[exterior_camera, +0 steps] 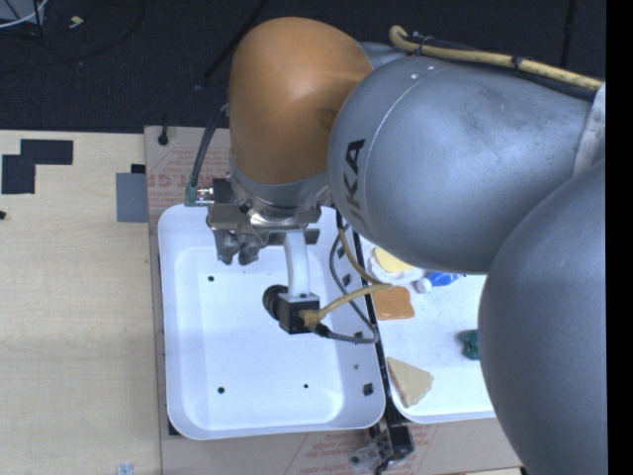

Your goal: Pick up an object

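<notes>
We find the arm [455,166] reaching in from the view's right, its orange band [292,97] over the far edge of the bin on the view's left [188,364]. The end effector [237,250] hangs over the far part of that bin, pointing down at its white floor. From this angle we cannot tell whether it is released or clenched, and we see nothing grasped in it.

The candidate objects lie in the bin on the view's right [450,394], apart from the end effector and across the wall between the two bins:
- A yellow and white round item [389,262] sits at the far side, partly covered by the arm.
- An orange-brown piece [396,305] lies just nearer the camera than it, close to the dividing wall.
- A tan wedge [411,380] rests near the bin's near corner on the same side.
- A blue item [442,279] and a green item [468,343] show at the edge of the arm, both partly hidden.

Both bins stand on the pale bench [69,315].
</notes>
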You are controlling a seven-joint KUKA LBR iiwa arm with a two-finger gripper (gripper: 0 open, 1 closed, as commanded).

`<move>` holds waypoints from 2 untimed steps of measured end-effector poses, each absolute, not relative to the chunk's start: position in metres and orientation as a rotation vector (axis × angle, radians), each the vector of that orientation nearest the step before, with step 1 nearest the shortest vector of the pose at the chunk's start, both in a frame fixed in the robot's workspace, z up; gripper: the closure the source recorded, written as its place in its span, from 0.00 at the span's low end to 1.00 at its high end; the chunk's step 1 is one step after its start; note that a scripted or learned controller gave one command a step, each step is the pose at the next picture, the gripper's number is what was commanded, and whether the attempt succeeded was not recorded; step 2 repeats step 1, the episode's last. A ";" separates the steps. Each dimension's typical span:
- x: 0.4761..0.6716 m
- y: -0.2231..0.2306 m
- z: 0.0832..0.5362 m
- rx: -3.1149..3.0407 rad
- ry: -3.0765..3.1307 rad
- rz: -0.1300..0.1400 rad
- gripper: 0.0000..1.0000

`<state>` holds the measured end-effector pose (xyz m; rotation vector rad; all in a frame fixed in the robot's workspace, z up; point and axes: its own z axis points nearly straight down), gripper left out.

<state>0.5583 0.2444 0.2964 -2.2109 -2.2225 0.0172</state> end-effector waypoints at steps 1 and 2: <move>0.530 0.244 0.358 -2.219 -2.223 -0.001 1.00; 0.530 0.244 0.358 -2.219 -2.223 -0.001 1.00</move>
